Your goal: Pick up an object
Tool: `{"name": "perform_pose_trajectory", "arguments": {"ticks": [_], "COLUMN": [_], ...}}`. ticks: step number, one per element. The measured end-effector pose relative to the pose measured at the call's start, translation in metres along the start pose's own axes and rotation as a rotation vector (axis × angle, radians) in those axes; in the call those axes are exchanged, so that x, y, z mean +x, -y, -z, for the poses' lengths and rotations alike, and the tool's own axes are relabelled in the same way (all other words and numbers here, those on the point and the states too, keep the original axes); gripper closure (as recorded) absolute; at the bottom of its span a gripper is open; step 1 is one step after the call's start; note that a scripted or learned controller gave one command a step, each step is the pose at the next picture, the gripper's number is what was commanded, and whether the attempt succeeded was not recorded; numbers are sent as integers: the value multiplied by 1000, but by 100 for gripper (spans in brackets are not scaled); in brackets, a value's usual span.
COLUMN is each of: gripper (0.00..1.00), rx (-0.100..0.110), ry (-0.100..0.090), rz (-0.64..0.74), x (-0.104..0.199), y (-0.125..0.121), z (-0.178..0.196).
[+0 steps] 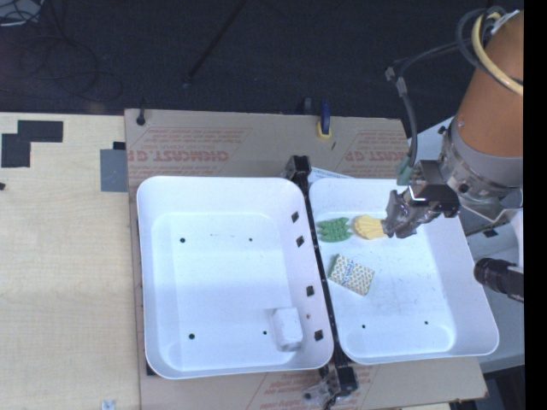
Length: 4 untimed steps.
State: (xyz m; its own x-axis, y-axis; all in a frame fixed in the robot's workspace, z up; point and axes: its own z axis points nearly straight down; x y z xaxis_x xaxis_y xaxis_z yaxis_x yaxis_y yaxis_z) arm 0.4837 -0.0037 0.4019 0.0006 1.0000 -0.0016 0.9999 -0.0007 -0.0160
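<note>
One yellow object (369, 227) in right bin (444, 336), touching hand (398, 225) left side; hand opening unclear.

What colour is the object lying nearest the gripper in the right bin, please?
Yellow: the small object beside the gripper, seen in the camera view.

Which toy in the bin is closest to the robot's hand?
The yellow toy, right beside the end effector. The green toy lies farther left, and the patterned block sits lower in the right bin.
</note>
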Motion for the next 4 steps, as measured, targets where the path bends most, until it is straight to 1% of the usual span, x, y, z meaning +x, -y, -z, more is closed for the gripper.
{"name": "perform_pose_trajectory", "arguments": {"ticks": [3,4], "gripper": [100,100], "rx": [8,-10], "ry": [1,-2], "rz": [13,4], "x": [-2,33], "y": [-1,8], "z": [28,-4]}}
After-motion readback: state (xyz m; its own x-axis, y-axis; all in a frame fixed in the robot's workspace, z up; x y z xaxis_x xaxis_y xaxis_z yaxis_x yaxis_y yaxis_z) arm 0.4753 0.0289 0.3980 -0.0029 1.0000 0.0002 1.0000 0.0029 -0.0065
